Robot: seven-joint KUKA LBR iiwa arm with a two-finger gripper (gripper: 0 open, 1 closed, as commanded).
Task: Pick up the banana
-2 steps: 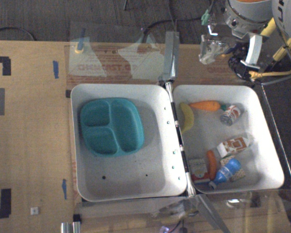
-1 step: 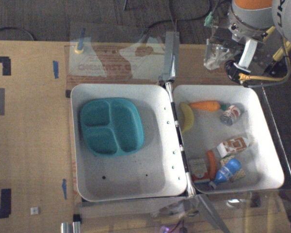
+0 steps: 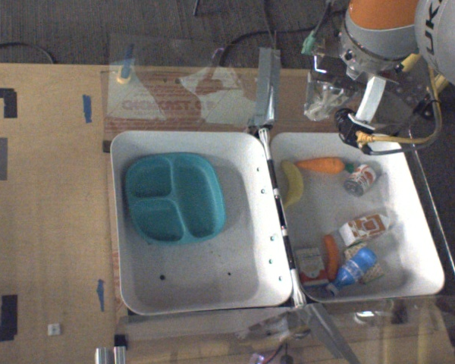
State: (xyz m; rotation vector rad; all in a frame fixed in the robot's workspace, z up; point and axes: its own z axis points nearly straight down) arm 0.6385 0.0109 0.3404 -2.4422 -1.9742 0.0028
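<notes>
A yellow banana (image 3: 292, 184) lies along the left wall of the right bin (image 3: 425, 226), near its back corner. An orange carrot (image 3: 321, 165) rests just right of the banana's far end. My gripper (image 3: 323, 101) hangs above the back edge of the right bin, beyond the banana and slightly to its right, with a clear gap to it. Nothing shows in the gripper.
The right bin also holds a small can (image 3: 360, 179), a white and orange carton (image 3: 364, 228), a blue bottle (image 3: 356, 268), an orange-red item (image 3: 331, 255) and a small packet (image 3: 309, 262). A teal divided plate (image 3: 174, 197) sits in the left bin (image 3: 243, 279).
</notes>
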